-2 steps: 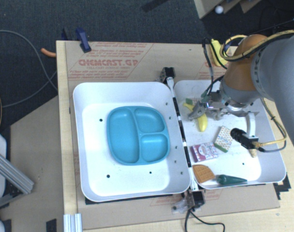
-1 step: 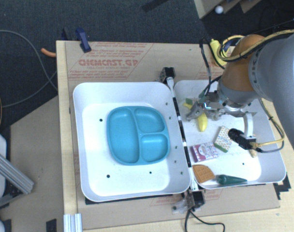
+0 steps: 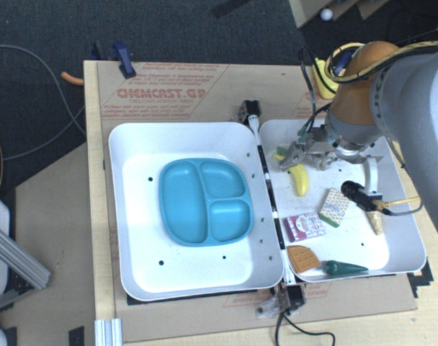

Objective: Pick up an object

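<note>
— Approach is what is going on, I am judging; the end effector [image 3: 307, 155] is hanging over the right bin [image 3: 399, 245], towards its far end and near the wall that is meeting the left bin [image 3: 132, 186]; the banana [image 3: 300, 182] is lying on the bin floor just beside it, not yet lifted.
— Is it standing wide or narrow?
— I am not managing to tell from this slant.
— And the rest?
— The patterned box [image 3: 335, 207] and the maroon packet [image 3: 305, 227] are lying nearer the camera; a green thing [image 3: 343, 268] is resting along the near wall; a blue plate [image 3: 204, 200] is sitting in the left bin.
— Next?
— It is needing to centre over the banana, drop, and close across its narrow width; the wall is sitting close, so clearance is mattering.
</note>
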Tool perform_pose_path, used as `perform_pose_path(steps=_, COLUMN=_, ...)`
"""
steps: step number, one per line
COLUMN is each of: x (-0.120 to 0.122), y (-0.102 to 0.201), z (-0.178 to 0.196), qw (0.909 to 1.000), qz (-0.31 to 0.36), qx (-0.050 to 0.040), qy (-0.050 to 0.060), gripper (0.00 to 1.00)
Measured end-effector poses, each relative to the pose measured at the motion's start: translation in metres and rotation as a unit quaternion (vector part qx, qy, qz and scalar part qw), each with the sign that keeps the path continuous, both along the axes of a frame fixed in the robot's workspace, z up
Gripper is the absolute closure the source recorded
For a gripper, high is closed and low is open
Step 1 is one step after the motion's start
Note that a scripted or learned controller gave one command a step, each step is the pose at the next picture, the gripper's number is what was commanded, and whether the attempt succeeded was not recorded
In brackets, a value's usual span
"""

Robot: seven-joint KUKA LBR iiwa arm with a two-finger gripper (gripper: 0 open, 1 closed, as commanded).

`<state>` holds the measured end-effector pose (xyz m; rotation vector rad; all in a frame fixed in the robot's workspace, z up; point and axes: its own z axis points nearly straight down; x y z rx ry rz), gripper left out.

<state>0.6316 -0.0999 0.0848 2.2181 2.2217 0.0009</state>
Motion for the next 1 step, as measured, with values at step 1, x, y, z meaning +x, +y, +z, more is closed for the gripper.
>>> perform_pose_path(steps=1, x=0.0005, y=0.0004, z=0.0101, qw=1.0, qz=0.001, qx=-0.0005, qy=-0.001, gripper=1.0)
